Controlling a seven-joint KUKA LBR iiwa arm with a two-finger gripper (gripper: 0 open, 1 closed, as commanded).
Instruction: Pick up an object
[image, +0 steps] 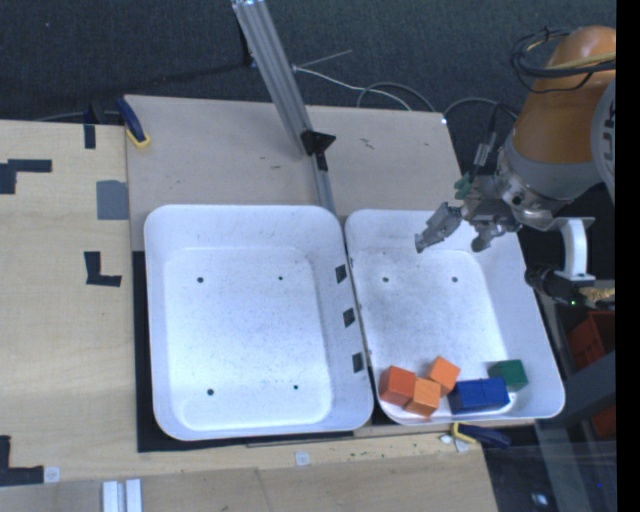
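Observation:
Several small blocks lie at the near end of the right bin (505, 300): three orange blocks (421, 384) clustered together, a blue block (478, 396) just right of them, and a green block (510, 373) beside the bin's right wall. My gripper (458, 231) hangs over the far end of the same bin, well away from the blocks. It is open, its two fingers spread apart with nothing between them.
The left bin (160, 300) stands beside the right one, with small black clips along their shared wall. A slanted metal rail (285, 85) runs down from the top to the bins' far edge. Cables lie on the bench behind.

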